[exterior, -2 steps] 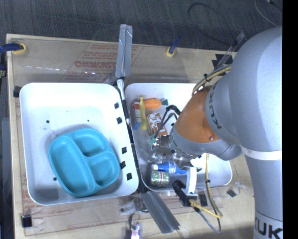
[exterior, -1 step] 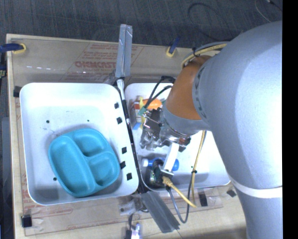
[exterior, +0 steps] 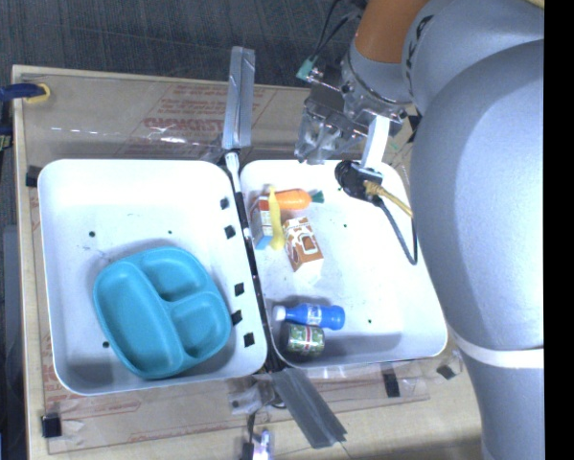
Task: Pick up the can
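Note:
The can (exterior: 305, 340) is a small green-labelled one lying on its side at the front of the right bin (exterior: 401, 286), just below a blue bottle (exterior: 310, 315). My gripper (exterior: 317, 145) hangs above the back edge of the right bin, far from the can. Nothing shows between its fingers.
A turquoise divided tray (exterior: 162, 310) fills the front of the left bin (exterior: 85, 209). In the right bin, an orange bottle (exterior: 292, 199), a red-white packet (exterior: 263, 218) and a brown carton (exterior: 304, 243) lie near the divider. A black cable (exterior: 397, 220) droops over the right side.

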Robot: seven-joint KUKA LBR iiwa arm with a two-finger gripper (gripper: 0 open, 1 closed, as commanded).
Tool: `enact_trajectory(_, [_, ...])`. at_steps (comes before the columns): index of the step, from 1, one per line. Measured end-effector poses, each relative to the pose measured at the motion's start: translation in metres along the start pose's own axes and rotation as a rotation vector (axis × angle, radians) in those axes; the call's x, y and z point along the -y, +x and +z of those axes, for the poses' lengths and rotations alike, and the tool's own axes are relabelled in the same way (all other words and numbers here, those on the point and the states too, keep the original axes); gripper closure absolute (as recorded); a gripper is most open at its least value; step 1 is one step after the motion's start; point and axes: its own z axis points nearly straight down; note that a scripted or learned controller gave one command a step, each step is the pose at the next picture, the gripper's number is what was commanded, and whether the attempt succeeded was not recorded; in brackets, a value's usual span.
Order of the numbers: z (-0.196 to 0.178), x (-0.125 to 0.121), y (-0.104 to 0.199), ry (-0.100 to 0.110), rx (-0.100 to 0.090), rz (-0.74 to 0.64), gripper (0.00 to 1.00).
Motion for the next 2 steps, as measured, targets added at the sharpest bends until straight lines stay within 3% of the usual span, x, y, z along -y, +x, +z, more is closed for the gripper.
enact_trajectory(1, [0.001,0.000,0.000,0.002,0.001,0.000,0.00])
enact_trajectory(2, [0.106,-0.004,-0.063,0.004,0.002,0.203,0.00])
